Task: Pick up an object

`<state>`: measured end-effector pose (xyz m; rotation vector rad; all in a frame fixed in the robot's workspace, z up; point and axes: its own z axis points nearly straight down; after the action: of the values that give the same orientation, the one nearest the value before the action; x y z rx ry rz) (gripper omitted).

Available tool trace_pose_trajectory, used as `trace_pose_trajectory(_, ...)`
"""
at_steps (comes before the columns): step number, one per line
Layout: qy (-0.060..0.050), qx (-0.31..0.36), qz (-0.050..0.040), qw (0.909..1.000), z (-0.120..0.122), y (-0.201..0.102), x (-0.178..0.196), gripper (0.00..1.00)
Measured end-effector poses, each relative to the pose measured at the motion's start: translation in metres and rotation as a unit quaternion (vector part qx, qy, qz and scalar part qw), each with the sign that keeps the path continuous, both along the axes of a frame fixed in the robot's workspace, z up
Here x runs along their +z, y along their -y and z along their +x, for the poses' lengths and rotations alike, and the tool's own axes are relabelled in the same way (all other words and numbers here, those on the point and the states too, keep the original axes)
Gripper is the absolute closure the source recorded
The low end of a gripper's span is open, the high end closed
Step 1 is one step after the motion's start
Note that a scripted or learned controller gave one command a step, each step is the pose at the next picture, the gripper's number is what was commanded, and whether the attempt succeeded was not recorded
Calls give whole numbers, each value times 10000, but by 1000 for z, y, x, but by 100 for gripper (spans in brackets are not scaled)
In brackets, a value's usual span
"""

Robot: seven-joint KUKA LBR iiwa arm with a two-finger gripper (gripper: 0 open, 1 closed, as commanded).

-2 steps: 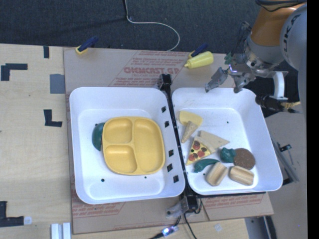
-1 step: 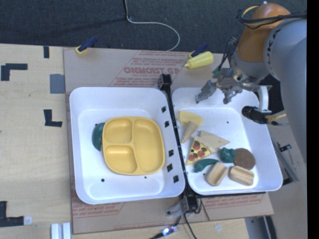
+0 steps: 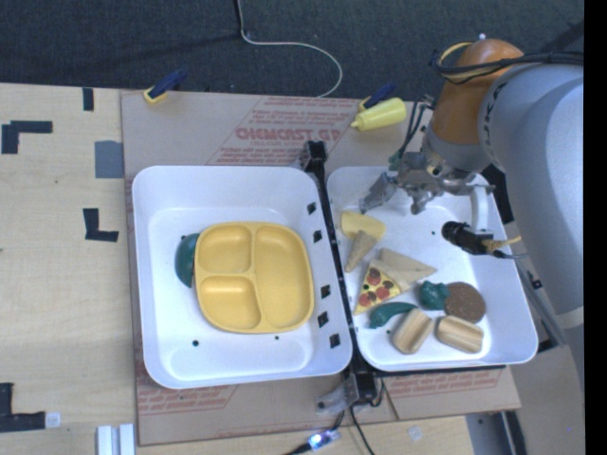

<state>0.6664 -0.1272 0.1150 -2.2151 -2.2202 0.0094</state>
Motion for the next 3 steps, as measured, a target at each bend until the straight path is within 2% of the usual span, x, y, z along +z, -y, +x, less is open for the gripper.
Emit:
trace_pose_trajectory(1,22,7,-5,10000,-1,-2,-33,0)
trace_pose_trajectory(2,36,12,-5,10000,0,-2,-20,100)
trace_pose_trajectory(3,60,0,4,10000,4,-13,29,100)
